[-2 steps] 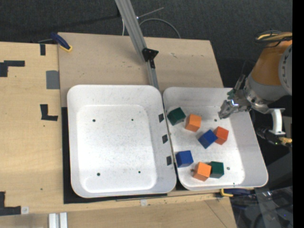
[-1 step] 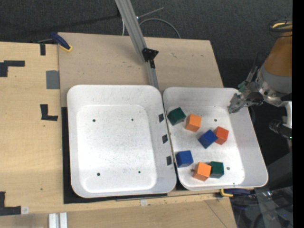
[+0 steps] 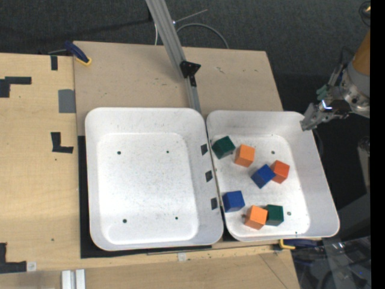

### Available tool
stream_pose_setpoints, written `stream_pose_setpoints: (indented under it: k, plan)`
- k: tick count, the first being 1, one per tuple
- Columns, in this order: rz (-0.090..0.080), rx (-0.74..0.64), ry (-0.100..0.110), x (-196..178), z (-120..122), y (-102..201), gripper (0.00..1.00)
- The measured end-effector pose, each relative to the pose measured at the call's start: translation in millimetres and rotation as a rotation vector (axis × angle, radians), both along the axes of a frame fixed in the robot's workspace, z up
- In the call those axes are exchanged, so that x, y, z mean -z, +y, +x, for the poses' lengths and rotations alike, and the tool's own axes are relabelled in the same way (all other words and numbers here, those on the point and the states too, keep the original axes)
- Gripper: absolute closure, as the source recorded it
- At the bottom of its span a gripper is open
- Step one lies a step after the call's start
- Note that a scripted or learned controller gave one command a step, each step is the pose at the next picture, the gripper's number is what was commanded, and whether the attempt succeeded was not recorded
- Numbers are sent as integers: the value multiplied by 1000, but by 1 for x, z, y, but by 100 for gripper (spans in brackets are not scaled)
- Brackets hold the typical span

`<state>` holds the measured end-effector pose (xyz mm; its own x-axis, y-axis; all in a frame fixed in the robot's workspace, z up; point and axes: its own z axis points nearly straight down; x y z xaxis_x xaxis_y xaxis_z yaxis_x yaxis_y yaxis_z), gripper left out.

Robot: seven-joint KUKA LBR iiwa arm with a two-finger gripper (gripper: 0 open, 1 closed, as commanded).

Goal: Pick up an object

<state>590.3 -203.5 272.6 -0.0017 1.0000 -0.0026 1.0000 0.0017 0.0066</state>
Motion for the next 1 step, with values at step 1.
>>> stream_pose_setpoints:
  k: [1]
  plan:
    - [3, -4, 8, 15, 16, 48, 100]
